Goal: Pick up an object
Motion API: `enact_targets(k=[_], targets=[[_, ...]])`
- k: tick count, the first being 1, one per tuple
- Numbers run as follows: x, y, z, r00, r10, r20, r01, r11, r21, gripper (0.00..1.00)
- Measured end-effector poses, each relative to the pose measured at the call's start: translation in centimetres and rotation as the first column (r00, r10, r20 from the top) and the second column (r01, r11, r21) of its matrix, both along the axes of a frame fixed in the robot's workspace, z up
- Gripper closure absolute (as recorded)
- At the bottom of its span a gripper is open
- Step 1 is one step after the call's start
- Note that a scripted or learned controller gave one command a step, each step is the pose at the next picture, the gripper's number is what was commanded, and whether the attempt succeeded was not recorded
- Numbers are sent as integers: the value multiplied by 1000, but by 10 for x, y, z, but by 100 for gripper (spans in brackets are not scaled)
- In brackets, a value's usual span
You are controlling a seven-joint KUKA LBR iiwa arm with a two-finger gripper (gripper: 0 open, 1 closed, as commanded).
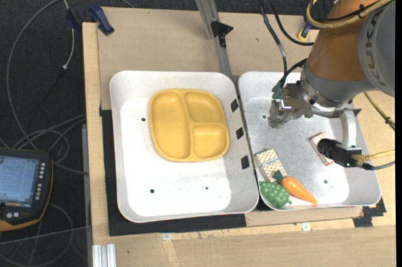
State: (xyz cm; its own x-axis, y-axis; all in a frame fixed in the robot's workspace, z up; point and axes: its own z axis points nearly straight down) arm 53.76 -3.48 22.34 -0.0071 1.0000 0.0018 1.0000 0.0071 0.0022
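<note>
**Small toys in the right bin, arm above them**

We start with the arm (348, 39), which fills the upper right of the frame, its orange band above the wrist. Below it lie the two white bins: the left bin (129, 152) takes up the centre of the frame, and the right bin (251, 87) sits just beside it toward the right.

In the left bin we see a yellow divided plate (188, 123), three compartments, lying flat. It looks like rigid plastic, broad and shallow, and we judge it awkward for two fingers except at the rim.

The gripper (279, 116) hangs over the upper part of the right bin; we cannot tell how its jaws stand, and we see nothing between them.

The likelier picks sit at the lower edge of the right bin, well apart from the gripper. The orange carrot (299, 189) looks like a light, hard, smooth toy that could slip; we would take it across its thick end. Touching it, the green bunch (276, 194) looks knobbly and easier to pinch. Just above them, the small patterned packet (270, 163) lies flat and thin, hard to get under. A small pink card (320, 145) lies at mid right, partly under a black part.
</note>
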Motion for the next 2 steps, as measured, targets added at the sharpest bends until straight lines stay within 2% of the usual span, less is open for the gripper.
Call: enact_targets(k=[2], targets=[[33, 95, -3, 1000, -1, 0, 1, 1000, 0, 100]])
